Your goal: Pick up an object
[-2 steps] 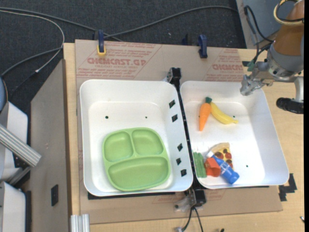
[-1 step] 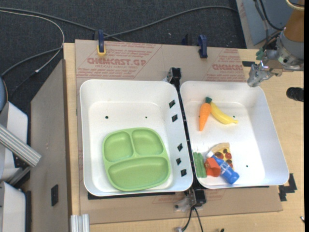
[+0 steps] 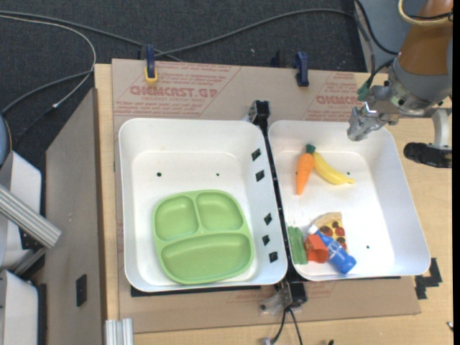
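Observation:
The right white bin (image 3: 388,192) holds an orange carrot (image 3: 304,172) and a yellow banana (image 3: 332,172) side by side near its middle. Nearer the front lie a pizza slice (image 3: 330,227), a red block (image 3: 317,249), a blue bottle (image 3: 338,255) and a green piece (image 3: 296,244). My gripper (image 3: 359,128) hangs over the far right corner of this bin, above and to the right of the banana. Nothing shows between its fingers.
The left white bin (image 3: 136,164) carries a green divided plate (image 3: 203,234). A black divider (image 3: 267,185) with clips runs between the bins. Two clamps (image 3: 150,64) hold the cardboard at the back. Cables lie on the dark floor beyond.

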Robot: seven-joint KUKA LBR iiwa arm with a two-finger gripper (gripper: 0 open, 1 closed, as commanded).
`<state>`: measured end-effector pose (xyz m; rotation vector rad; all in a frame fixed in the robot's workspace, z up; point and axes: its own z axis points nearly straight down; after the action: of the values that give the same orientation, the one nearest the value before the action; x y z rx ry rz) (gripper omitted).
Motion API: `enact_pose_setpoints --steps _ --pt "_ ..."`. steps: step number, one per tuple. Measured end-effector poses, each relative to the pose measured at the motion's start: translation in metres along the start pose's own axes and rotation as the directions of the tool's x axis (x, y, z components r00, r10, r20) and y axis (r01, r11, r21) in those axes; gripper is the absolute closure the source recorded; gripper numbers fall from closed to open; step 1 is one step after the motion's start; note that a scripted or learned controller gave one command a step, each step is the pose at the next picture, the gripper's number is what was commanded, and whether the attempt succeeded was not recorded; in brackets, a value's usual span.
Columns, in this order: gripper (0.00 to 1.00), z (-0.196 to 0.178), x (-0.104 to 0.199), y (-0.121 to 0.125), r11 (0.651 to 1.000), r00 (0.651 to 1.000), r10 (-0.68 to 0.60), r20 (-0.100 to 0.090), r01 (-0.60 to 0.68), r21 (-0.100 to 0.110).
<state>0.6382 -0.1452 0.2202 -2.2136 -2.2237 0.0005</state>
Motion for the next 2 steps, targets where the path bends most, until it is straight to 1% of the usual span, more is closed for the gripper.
enact_pose_setpoints --steps 2 --pt "1.0 0.014 0.114 -0.028 1.0 1.0 -0.002 0.0 0.002 0.001"
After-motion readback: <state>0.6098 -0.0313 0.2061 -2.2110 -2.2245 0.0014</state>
